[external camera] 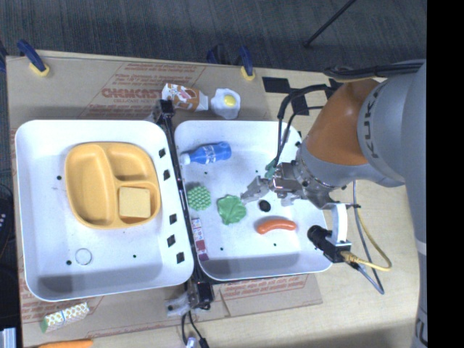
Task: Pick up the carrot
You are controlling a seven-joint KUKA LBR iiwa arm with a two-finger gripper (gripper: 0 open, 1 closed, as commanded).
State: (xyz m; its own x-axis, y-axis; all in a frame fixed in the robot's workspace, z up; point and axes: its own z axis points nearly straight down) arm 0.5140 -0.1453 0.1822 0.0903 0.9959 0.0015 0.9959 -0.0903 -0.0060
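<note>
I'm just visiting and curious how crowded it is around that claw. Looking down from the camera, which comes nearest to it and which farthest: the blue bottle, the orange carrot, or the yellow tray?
From the gripper:
1. Carrot, just below it in the right bin.
2. Blue bottle, up and left, same bin.
3. Yellow tray, far over in the left bin.

I see two white bins [43, 194] on brown cardboard [130, 85] printed with red lettering. A yellow divided tray [87, 172] holds a paler yellow block [135, 201]. My grey arm [406, 122] has an orange band [348, 129]. The carrot [275, 225] is orange-red, the bottle [206, 153] blue with a white cap, and beside them lie a green dotted ball [198, 196] and a green leafy piece [231, 209]. Blue clamps [32, 56] grip the cardboard edge.
</note>
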